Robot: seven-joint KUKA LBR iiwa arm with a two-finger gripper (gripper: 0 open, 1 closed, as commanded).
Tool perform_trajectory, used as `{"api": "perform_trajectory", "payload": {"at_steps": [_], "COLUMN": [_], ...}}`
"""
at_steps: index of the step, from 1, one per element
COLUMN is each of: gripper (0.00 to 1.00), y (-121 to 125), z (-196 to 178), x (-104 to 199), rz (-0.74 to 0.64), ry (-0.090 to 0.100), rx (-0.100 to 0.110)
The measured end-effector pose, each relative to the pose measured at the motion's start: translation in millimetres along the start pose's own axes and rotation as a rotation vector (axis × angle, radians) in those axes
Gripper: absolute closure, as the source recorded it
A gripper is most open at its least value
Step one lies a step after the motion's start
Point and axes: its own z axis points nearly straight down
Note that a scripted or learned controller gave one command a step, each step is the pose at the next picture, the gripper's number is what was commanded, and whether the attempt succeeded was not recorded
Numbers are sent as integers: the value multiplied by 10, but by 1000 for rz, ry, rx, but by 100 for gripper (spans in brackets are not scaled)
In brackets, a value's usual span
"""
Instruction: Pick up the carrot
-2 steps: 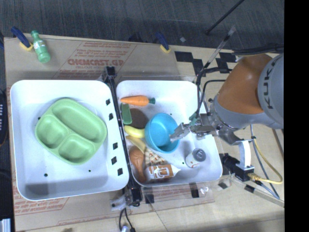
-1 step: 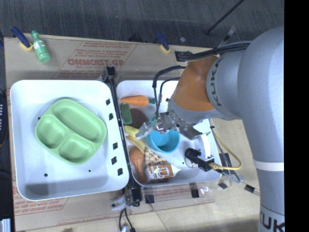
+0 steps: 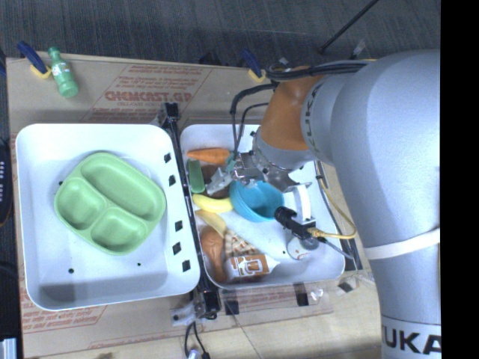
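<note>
Found the gripper [image 3: 233, 175] low inside the right bin [image 3: 329, 269], under the grey arm [image 3: 374, 148] with its orange band. Could not tell whether it was spread or closed; too much metal and cable crowded there. Saw nothing clearly caught in it.

Spotted the carrot [image 3: 208, 155] just beside the gripper, on the side away from the arm and a little toward the bin's back wall, lying flat. Noted a green item [image 3: 196, 176] just below the carrot, against the wall shared by the two bins. Saw a blue bowl [image 3: 254, 200] close against the gripper on the camera side, and a banana [image 3: 209, 203] just beside that bowl.

Farther from the gripper, toward the bin's front wall, made out a brown bread roll [image 3: 212, 249] touching a printed packet [image 3: 247, 264].

Well apart from the gripper, across the dividing walls, saw the left bin [image 3: 30, 200] holding a green divided plate [image 3: 111, 202]. Farthest off, beyond that bin's back corner, noted a small green bottle [image 3: 63, 73] upright on the bench.
</note>
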Motion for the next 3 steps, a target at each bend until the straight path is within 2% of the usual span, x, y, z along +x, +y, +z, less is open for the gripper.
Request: {"api": "perform_trajectory", "payload": {"at_steps": [1, 2, 3], "gripper": [100, 100, 100], "y": [27, 335, -49], "z": [-148, -1438, -922], "x": [-12, 453, 1215], "rz": [-8, -63, 303], "ry": [-5, 0, 5], "rx": [-6, -12, 7]}}
